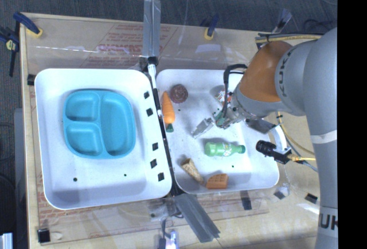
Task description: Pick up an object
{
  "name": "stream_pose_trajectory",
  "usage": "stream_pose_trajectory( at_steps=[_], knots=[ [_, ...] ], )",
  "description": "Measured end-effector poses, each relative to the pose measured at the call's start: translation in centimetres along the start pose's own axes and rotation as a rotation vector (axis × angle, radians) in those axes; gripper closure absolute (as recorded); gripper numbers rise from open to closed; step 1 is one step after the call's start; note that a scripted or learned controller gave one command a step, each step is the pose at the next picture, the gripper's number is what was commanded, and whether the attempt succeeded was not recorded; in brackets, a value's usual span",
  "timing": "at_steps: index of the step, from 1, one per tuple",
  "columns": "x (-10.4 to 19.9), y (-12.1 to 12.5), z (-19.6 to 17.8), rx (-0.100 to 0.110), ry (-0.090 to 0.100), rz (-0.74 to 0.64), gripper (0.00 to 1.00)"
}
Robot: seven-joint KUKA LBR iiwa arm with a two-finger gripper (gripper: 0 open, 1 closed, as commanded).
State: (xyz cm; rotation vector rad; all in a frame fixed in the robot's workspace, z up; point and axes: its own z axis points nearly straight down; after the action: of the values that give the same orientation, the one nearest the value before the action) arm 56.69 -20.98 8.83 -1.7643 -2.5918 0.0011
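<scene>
Closing on the green bottle

Hovering low in the right bin [261,176], the gripper [205,126] has its fingers spread, pinching nothing. The green bottle [224,149] lies on its side just beside them. Centre over its body, clear of the carrot [167,108].

Grey arm enters from right, orange band above wrist, bent leftward and down; end effector [207,125] low, fingers spread, nothing between.

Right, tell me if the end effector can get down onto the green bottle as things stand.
Probably yes: the green bottle lies on its side with bare bin floor around it, and the end effector hangs just above and to its left, nothing between them.
</scene>
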Motion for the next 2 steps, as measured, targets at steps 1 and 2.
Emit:
stream_pose_trajectory(
  at_steps=[1,2],
  knots=[
    [-1.5,3.6,-2.4,-0.002,-0.002,-0.029,0.00],
    [0.4,-0.9,-0.9,0.000,0.000,-0.108,0.00]
  ],
)
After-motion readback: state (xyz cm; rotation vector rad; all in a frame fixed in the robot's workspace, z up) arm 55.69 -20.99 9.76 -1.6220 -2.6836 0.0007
